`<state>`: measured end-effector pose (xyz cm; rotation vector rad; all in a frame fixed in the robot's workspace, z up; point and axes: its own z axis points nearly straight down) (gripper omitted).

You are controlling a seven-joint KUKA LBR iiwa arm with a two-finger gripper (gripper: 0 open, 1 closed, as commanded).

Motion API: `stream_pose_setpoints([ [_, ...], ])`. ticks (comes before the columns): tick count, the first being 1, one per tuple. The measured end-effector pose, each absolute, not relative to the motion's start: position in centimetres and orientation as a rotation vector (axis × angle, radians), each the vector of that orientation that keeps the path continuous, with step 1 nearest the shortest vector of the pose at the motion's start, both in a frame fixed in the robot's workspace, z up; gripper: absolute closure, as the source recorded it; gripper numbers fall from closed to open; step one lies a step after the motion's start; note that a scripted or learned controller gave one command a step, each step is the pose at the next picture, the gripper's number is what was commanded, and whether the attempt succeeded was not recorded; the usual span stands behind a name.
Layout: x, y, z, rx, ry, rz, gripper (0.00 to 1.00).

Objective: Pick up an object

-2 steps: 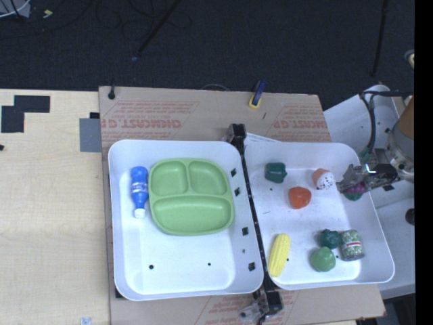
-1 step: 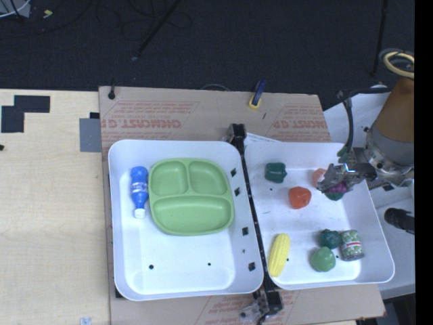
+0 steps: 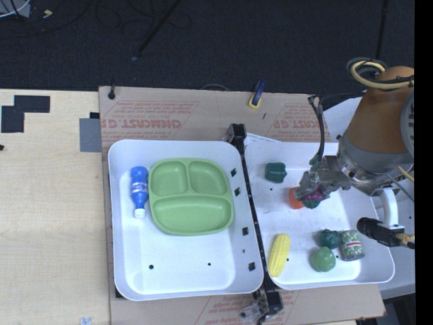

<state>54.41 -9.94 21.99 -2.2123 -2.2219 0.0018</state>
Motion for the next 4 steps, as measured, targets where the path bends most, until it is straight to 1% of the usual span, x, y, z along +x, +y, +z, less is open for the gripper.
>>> stream_pose_setpoints([
  [1, 54.8, -4.1, 23.1, -2.213, -2.225, -0.001, 1.00],
  [2, 54.8, -1.6, 22.8, -2.216, -2.222, 0.002, 1.00],
  [3, 54.3, -1.1, 23.7, -2.218, -2.221, 0.002, 1.00],
  [4, 54.2, -2.0, 22.2, -2.219, -2.218, 0.007, 1.00],
])
